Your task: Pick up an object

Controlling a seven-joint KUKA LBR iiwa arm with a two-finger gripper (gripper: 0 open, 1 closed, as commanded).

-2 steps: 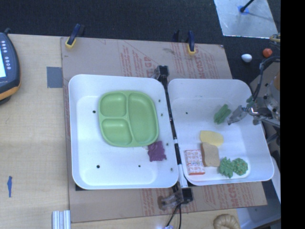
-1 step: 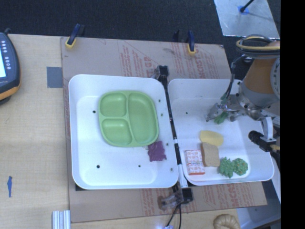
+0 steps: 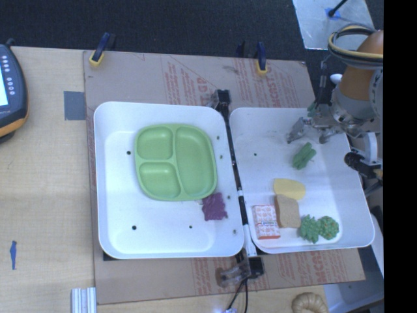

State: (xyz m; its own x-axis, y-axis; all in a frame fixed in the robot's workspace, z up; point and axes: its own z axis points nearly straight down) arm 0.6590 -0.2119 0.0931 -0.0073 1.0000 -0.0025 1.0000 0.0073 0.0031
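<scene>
Gripper hung with jaws apart, holding nothing; green toy lay just below them, so descending squarely seemed best.

Robotics lab: clamped cardboard on bench, teach pendant.

We count two white bins, the left bin and the right bin. In the left we see one green plate with three compartments and one purple piece. In the right we count five things: a green piece, a yellow piece, a brown slice, a red-and-white packet and a green cluster.
</scene>
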